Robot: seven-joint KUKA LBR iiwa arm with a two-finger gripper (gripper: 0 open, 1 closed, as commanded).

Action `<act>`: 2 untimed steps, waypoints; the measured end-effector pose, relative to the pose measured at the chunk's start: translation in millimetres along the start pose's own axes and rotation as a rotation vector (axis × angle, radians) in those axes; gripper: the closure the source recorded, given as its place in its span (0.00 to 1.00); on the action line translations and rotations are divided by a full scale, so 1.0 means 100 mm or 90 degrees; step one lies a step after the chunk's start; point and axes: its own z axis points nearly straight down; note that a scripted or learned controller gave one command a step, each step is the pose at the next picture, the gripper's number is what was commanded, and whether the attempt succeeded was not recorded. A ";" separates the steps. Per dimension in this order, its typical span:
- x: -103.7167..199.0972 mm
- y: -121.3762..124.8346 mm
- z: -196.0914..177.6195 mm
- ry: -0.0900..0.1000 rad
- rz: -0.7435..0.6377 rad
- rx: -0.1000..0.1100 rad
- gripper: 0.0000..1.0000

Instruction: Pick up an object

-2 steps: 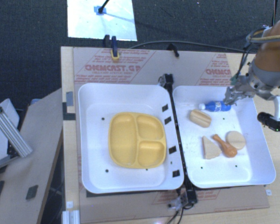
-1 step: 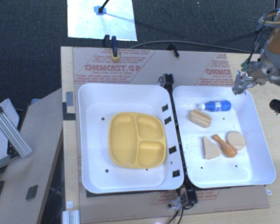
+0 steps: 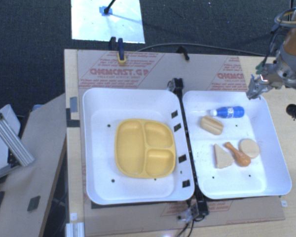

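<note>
From the camera view, the end effector [image 3: 255,89] hangs over the right bin's [image 3: 274,147] far right corner; whether it is clenched cannot be told. Just below-left of it lies a blue bottle [image 3: 229,112], then a bun [image 3: 211,125].

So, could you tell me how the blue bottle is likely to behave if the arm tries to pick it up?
The bottle lies on its side in the right bin, so it will probably roll if nudged. Its rounded, smooth-looking body may slip from a pinch. It looks small, likely plastic, so probably light. The end effector hangs above the bin's far rim.
</note>
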 end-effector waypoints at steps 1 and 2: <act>0.52 -0.19 -0.08 0.001 -0.002 0.001 1.00; 1.06 -0.43 -0.02 0.001 -0.002 0.002 1.00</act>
